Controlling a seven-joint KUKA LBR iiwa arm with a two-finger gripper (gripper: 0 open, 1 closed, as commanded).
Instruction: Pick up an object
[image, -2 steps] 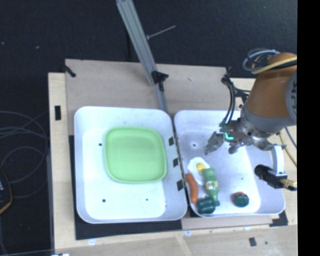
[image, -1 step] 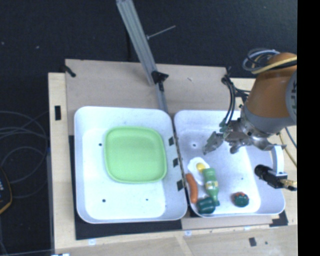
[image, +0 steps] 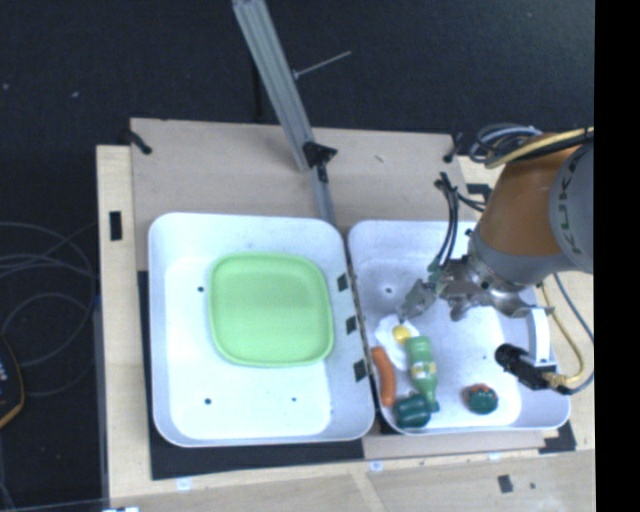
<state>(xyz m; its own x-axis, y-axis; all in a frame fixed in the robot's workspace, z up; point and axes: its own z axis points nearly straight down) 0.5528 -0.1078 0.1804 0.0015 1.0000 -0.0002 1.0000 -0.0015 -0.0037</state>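
My gripper (image: 428, 298) hangs over the middle of the right bin (image: 395, 245), reaching in from the right under the orange-banded wrist. Just below and left of it lies a small white and yellow object (image: 401, 333). A green bottle with a yellow label (image: 421, 366) lies under that, an orange carrot-like piece (image: 384, 374) lies along the bin's left wall, and a dark green piece (image: 412, 409) sits at the front. A round green and red object (image: 481, 398) rests at the front right. I see nothing between the fingers.
The left bin (image: 180, 400) holds a light green square plate (image: 270, 308). A grey metal pole (image: 282, 90) slants from the top down to the gap between the bins. Black cable fittings (image: 520, 365) trail off the arm over the right bin's right side.
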